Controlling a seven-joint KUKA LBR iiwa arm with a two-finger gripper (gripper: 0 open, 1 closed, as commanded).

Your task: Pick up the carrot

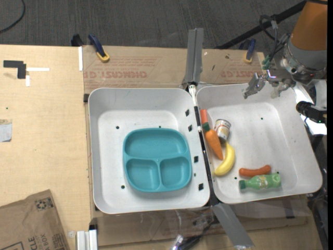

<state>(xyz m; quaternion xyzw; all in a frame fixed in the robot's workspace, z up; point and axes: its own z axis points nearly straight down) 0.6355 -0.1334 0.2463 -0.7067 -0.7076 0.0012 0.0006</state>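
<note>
Flanking white bins [99, 139], cardboard [145, 69], dark carpet [130, 9].

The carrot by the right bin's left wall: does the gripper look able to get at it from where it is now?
Probably yes, but tightly. The gripper hangs above the right bin's far edge, nothing between it and the carrot. The carrot lies open from above, though the banana, small can and bin wall crowd it.

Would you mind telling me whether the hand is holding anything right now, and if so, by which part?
Nothing is held. The hand hangs open over the right bin's far edge, while the carrot lies apart by the bin's left wall, beside the banana.
</note>
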